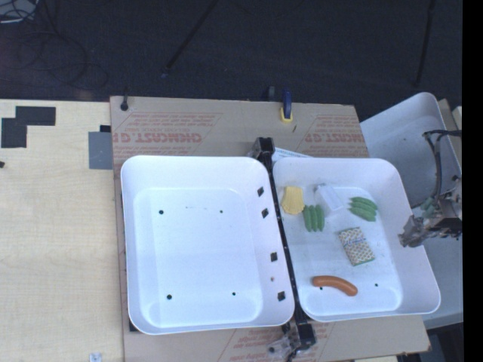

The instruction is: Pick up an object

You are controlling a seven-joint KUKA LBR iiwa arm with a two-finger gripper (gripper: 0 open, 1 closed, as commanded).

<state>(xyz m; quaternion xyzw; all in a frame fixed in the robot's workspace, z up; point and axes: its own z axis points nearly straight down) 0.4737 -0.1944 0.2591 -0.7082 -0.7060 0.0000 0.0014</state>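
The right bin [411,277] holds several small items: a yellow piece [293,200], a dark green ridged piece [314,217], a brighter green pod [363,207], a speckled tan block [355,246], an orange sausage [335,284] and a pale clear item [330,196]. My gripper [415,232] hangs at the bin's right rim, to the right of the speckled block and apart from every item. Nothing shows between its tips.
The left bin [136,202] sits beside the right one on a cardboard sheet [196,130]. A black divider with clips [273,225] runs between the bins. The arm's pale grey body [400,130] fills the upper right. Wooden bench top [53,240] lies to the left.
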